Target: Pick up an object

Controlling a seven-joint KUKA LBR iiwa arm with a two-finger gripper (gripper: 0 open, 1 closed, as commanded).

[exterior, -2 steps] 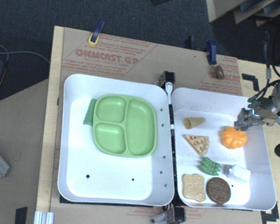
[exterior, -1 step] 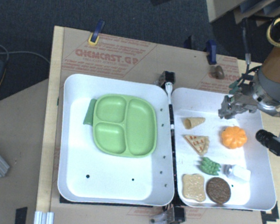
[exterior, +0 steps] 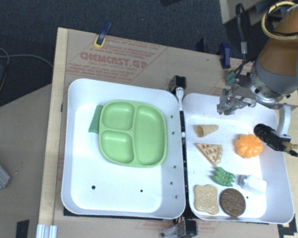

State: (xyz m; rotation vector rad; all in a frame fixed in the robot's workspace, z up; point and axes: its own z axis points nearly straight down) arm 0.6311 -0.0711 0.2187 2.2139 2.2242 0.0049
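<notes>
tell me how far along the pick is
Done: nothing yet. The tan wedge, pizza slice and orange pumpkin all lie on the floor of the right bin. In hand: the gripper is above that bin's far end, with no item seen in it. Left: the whole pick, meaning come down on one item, close on it and lift.

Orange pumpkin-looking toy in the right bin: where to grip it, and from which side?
Probably from straight above, closing across the widest part of the orange toy. It sits low and rounded, with bare floor of the right bin on its near side, and the pizza slice lies well apart to its left. The gripper is at the bin's far edge.
</notes>
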